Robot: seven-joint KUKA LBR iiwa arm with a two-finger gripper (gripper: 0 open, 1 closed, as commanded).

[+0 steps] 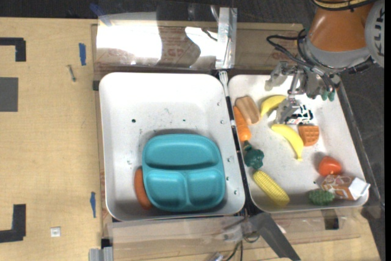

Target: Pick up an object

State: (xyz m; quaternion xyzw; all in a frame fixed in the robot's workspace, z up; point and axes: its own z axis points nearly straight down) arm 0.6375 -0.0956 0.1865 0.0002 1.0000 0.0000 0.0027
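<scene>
My gripper (295, 108) hangs over the back of the right bin (348, 131), below the orange band of the arm (342, 9). It is just above a small black-and-white item (302, 113), between a yellow banana (272, 104) and an orange ridged piece (309, 133). A second banana (290, 137) lies just in front of it. I see nothing lifted clear of the bin floor.
The right bin also holds a tan roll (247, 109), a carrot (242, 129), broccoli (253, 158), corn (270, 186), a tomato (330, 165), a small carton (343, 186) and a green piece (321, 197). In the left bin (159, 101) lies a teal divided tray (183, 171) over an orange item (140, 187).
</scene>
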